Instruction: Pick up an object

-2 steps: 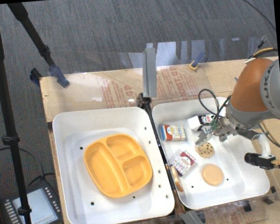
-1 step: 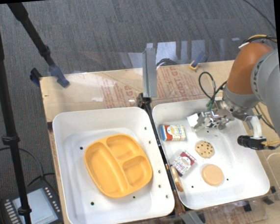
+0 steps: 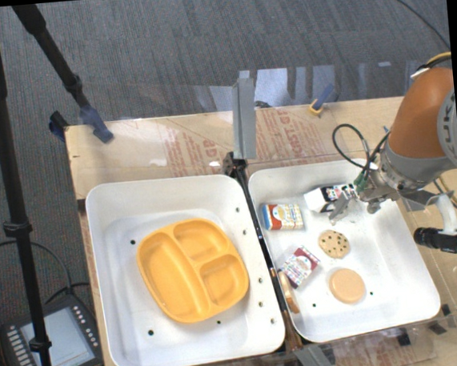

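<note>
My gripper (image 3: 341,204) hangs low over the far part of the right bin (image 3: 399,282), reaching in from the right on the grey arm (image 3: 416,132). Just below it lies a round chocolate-chip cookie (image 3: 333,244). To its left sits a small white, blue and yellow carton (image 3: 282,215). A red and white packet (image 3: 299,266) lies tilted near the bin's middle. A flat peach-coloured disc (image 3: 347,285) rests toward the front. A thin brown item (image 3: 290,300) lies against the bin's left wall. I see nothing held by the gripper.
The left bin (image 3: 112,221) holds a yellow divided tray (image 3: 192,268). A grey upright post (image 3: 244,120) stands behind the seam between the bins. Black cables loop by the wrist (image 3: 352,144). A tripod leg (image 3: 9,199) and a pendant (image 3: 55,344) stand at the left.
</note>
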`<control>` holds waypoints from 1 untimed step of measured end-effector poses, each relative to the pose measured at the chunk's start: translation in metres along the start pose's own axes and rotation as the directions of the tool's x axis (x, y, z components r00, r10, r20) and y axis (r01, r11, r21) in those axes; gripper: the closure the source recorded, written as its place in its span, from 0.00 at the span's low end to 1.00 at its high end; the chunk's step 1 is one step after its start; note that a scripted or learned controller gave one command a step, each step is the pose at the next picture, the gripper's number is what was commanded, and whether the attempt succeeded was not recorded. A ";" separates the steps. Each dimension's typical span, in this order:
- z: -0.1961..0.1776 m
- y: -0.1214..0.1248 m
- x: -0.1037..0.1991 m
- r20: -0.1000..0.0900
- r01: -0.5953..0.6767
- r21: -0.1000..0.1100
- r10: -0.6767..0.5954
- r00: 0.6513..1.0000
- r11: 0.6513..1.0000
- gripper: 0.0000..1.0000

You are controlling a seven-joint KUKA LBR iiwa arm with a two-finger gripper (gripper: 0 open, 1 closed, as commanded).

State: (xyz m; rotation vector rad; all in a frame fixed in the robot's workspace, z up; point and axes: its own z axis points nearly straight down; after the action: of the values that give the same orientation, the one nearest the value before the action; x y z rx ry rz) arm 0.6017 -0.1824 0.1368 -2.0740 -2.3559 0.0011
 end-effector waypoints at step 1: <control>0.041 0.040 0.005 0.009 0.017 0.015 -0.017 1.000 1.000 0.00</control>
State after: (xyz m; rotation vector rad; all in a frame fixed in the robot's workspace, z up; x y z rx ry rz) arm 0.6404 -0.1719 0.0960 -2.0521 -2.3710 0.0283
